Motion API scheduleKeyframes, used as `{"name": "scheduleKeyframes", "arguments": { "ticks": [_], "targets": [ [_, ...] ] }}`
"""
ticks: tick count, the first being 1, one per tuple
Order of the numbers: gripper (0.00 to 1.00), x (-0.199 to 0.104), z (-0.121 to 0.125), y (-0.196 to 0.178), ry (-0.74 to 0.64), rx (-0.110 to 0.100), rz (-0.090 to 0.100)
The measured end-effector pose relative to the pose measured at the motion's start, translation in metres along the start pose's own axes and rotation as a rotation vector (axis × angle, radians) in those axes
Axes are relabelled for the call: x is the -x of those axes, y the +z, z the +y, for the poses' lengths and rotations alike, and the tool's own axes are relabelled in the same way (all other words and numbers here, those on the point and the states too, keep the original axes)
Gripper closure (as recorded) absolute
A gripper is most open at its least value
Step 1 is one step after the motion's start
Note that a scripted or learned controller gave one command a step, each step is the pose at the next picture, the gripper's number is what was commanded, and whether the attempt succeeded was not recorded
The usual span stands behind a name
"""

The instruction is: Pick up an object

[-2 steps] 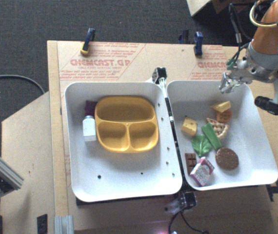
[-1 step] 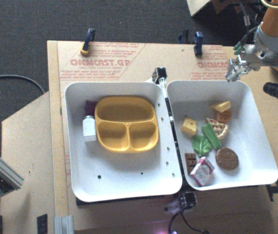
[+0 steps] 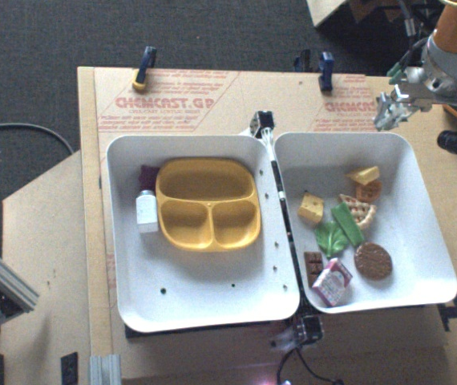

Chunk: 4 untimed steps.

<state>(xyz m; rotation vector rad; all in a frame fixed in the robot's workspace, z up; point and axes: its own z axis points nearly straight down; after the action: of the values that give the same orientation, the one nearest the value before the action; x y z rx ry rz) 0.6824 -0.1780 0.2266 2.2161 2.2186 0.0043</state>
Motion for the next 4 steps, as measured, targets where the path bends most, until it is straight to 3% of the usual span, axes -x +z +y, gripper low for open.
{"name": "scheduleKeyframes", "arguments": {
  "ticks": [2,3,4],
  "targets": [
    [1.00,-0.103,-0.020,0.007,-0.004,-0.009,0.005],
    [1.00,-0.149,-0.040,-0.006,-0.003,-0.009,0.004],
    [1.00,-0.197,-0.059,0.009,-0.004,-0.011,0.004]
  ]
}}
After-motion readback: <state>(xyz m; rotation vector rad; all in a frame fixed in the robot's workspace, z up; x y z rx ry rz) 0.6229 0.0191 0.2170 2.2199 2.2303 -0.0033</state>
